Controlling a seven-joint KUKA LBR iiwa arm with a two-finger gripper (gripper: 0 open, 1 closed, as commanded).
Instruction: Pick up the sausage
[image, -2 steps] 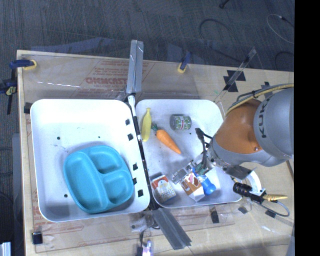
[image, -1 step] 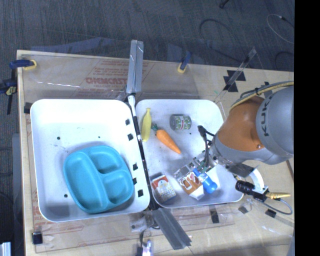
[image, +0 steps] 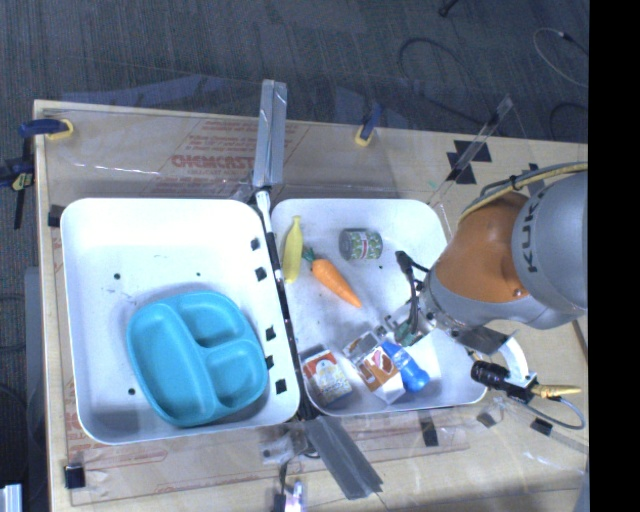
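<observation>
The bench (image: 400, 160) is brown and holds two white bins side by side. The left bin (image: 110, 250) holds a blue tray (image: 197, 355) with three parts. The tray sits in the near half of that bin.

The right bin (image: 400, 220) holds many small things. A yellow banana (image: 292, 249) stands along its left wall. Just beside the banana lies an orange carrot (image: 336, 282), pointing toward the middle of the bin. A small can (image: 361, 244) lies on its side near the far wall, a little apart from the carrot. Near the front wall are two small boxes with pictures on them. One box (image: 327, 377) is near the left, and the other box (image: 372, 365) is just beside it. A blue bottle (image: 409, 368) lies to the right of those boxes, on something white.

It is hard to say which thing is the sausage. No thing in the bin plainly looks like one.

The arm (image: 500, 265) reaches in from the right, grey with an orange part. The gripper (image: 408, 322) is low in the right bin, just above the boxes and the bottle. It is too dark and small to see whether the hand is loose or closed.
</observation>
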